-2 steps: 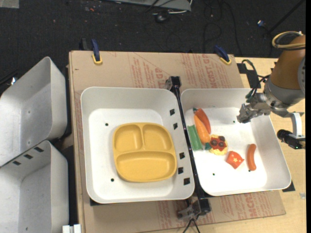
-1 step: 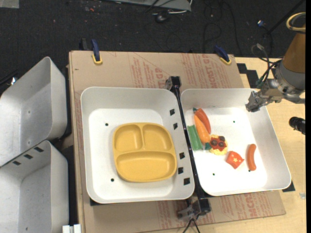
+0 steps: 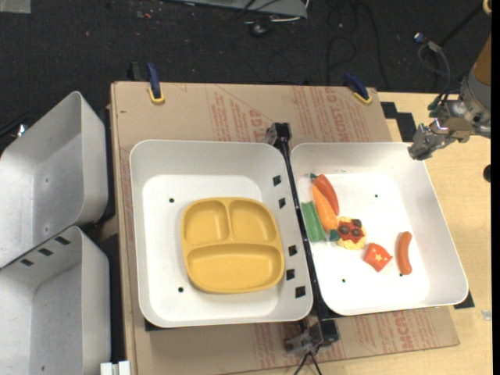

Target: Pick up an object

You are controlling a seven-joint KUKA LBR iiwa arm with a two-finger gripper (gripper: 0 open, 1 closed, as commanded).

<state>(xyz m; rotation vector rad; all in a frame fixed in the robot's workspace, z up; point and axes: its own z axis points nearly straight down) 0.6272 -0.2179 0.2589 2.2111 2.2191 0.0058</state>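
Note:
The right bin [image 3: 414, 186] holds several small toy foods. An orange carrot-like piece [image 3: 326, 195] lies beside a green stick [image 3: 313, 220] near the bin's left wall. A yellow piece with dark berries [image 3: 351, 233] sits at the middle. Right of it are a red wedge [image 3: 377, 257] and a red-brown sausage [image 3: 404, 253]. My gripper [image 3: 426, 141] hangs over the bin's far right corner, well away from the foods, with nothing seen between its fingers.
The left bin [image 3: 148, 233] holds a yellow divided plate [image 3: 232, 244]. Both bins rest on a cardboard sheet [image 3: 226, 112] on the bench. Two white tubs [image 3: 47, 209] stand at the left. Black clips [image 3: 280, 133] join the bins along the middle.

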